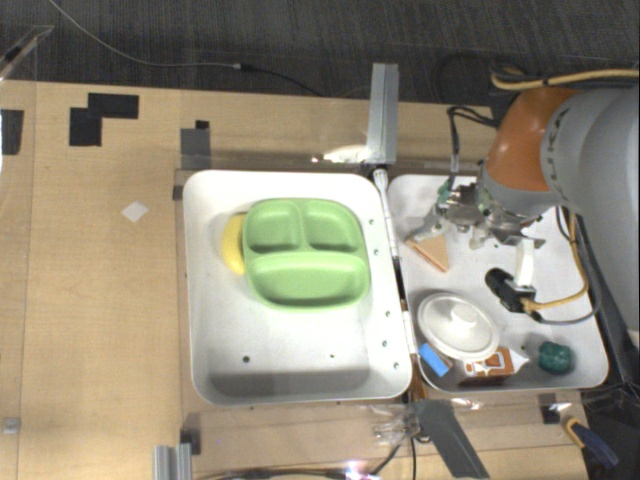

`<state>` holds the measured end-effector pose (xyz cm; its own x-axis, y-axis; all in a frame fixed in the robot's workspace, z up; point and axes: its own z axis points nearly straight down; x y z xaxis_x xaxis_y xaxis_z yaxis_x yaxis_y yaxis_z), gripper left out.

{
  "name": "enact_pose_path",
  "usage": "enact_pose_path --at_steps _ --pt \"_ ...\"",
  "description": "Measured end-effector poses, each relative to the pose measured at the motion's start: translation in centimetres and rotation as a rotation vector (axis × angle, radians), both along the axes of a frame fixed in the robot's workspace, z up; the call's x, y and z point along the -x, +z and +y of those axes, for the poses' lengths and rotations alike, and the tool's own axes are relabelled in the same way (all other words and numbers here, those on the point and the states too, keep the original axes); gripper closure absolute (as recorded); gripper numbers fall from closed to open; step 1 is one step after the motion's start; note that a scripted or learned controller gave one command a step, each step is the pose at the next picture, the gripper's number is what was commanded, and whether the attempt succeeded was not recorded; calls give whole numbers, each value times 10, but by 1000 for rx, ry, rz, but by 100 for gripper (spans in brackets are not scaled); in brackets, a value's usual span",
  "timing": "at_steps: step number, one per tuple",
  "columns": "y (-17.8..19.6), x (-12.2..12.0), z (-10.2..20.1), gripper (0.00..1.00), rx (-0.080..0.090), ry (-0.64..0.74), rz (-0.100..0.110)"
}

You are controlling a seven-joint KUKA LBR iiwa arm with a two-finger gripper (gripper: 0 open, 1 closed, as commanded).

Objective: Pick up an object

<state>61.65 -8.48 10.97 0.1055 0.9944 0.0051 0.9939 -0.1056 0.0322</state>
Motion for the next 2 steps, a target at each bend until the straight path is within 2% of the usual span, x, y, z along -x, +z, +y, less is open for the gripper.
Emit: enact_pose_path --at_steps 1,2 --pt "-12 -2 -1 0 3 72 5" --pt "-12 -15 -2 0 5 106 9"
